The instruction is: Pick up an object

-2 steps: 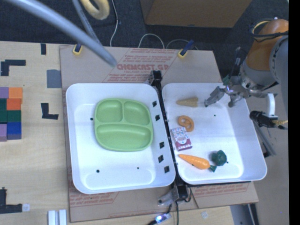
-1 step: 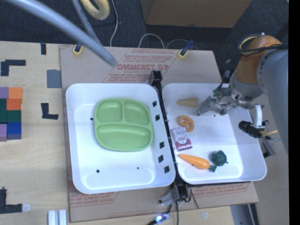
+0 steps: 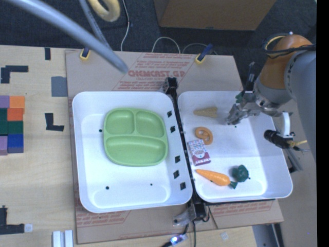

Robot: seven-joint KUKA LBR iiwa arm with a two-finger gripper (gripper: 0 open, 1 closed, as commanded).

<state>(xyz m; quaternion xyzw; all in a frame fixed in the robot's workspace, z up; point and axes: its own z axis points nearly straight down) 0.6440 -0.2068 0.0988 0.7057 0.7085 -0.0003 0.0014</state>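
In the right bin (image 3: pixel 257 138) lie a tan cone-shaped piece (image 3: pixel 206 112), a pretzel (image 3: pixel 203 134), a small pink packet (image 3: pixel 198 152), an orange carrot (image 3: pixel 213 176) and a dark green vegetable piece (image 3: pixel 239 173). My gripper (image 3: pixel 234 118) hangs low over the bin's upper right part, to the right of the cone piece and apart from it. Nothing shows between its fingers.
The left bin (image 3: pixel 87 184) holds a light green divided plate (image 3: pixel 136 137). A black divider with clips (image 3: pixel 177 138) runs between the bins. Coloured blocks (image 3: pixel 13 125) sit at the far left of the bench. A cardboard box (image 3: pixel 221 4) stands behind.
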